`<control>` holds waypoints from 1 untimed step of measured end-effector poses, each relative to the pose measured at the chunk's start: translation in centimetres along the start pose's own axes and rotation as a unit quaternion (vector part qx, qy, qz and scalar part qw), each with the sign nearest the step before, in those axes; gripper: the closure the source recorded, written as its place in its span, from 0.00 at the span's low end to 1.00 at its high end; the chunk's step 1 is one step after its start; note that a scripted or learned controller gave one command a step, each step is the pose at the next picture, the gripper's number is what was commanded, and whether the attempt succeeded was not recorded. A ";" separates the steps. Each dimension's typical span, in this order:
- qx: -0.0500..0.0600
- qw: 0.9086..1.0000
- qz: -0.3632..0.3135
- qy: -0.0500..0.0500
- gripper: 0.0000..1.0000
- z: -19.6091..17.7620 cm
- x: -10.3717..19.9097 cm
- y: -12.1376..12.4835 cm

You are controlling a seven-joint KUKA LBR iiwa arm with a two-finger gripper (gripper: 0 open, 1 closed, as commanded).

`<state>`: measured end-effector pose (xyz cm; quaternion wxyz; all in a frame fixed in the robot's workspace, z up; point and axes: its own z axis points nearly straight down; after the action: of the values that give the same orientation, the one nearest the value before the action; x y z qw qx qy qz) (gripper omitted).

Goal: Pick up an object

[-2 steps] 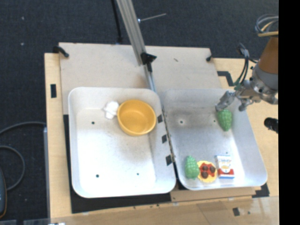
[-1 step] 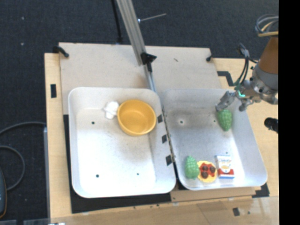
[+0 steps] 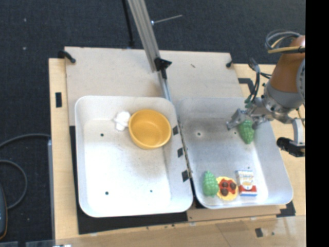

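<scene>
Your small box (image 3: 248, 183) sits at the right bin's (image 3: 272, 153) front, and behind it the gripper (image 3: 245, 122) pinches a green toy (image 3: 247, 131) that could slip, being caught only by its top.

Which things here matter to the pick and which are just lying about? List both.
In the job: gripper, at the right bin's far side; green object right at its fingers.

Lying about: yellow bowl, white lump, green toy, round red-and-yellow piece, small carton.
</scene>
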<state>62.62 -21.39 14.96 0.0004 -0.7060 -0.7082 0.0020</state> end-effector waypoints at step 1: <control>-0.013 1.000 0.001 -0.006 0.00 2.7 -0.5 0.6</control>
<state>63.18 -21.88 12.26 -0.0125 -0.7066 -0.7075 -0.0028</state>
